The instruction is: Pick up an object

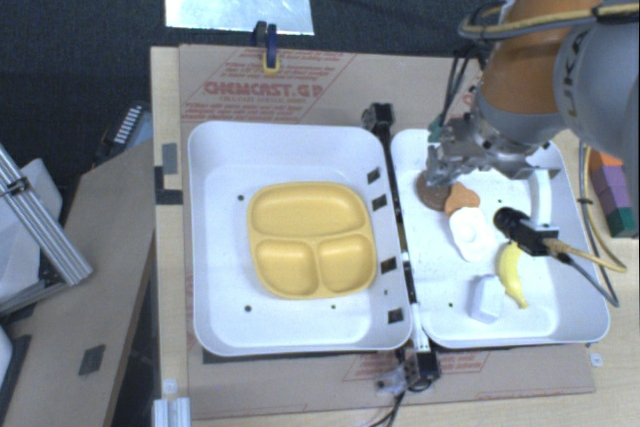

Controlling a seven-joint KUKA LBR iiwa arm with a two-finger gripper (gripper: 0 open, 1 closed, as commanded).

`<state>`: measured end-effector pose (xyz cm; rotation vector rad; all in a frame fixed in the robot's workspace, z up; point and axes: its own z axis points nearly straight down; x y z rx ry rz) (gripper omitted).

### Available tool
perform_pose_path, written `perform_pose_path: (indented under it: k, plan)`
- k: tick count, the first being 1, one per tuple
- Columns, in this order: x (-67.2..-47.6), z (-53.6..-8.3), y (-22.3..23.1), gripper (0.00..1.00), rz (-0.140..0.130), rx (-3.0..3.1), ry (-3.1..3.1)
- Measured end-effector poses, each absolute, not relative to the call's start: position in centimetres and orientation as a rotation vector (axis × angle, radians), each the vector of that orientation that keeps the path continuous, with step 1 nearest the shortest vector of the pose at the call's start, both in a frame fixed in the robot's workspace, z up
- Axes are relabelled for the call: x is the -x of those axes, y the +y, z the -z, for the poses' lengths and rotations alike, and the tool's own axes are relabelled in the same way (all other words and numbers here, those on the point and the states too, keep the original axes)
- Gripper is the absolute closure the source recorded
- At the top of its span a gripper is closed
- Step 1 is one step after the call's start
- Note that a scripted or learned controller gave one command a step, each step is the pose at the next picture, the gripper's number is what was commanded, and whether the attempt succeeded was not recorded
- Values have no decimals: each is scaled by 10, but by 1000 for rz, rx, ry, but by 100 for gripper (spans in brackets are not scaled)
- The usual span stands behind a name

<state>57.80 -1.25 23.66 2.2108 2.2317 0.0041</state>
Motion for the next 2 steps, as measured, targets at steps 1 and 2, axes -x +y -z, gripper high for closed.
perform_pose_path:
  k: [1,2]
  plan:
    - [-598,-243,43,100,-7,-2210,2232]
    - [-622,-231,87,100,-4,-2213,2230]
